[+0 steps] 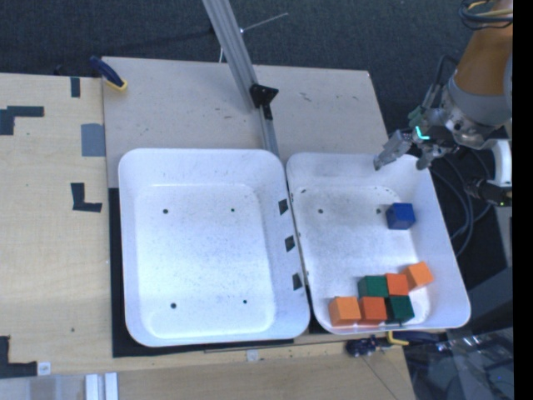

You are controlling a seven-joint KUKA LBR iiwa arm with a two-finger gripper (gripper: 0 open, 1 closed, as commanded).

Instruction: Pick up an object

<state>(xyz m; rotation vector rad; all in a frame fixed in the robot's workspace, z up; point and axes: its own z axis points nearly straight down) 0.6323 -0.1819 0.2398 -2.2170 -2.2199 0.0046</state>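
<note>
Pale wood desk [50, 223] carries two white bins; I can read no label or writing anywhere. My claw [403, 152] hangs over the right bin's [333, 173] far right corner, fingers spread, nothing between them. Below it a blue cube [400, 215] sits alone. Orange blocks [344, 309] and green blocks [373, 286] cluster at the near edge. Left bin [200, 240] lies beside it.

The arm [483, 65] is cut off by the frame's top right corner.

The grey arm [481, 65] reaches in from the right, its fingers [390, 152] spread apart, gripping nothing.
</note>
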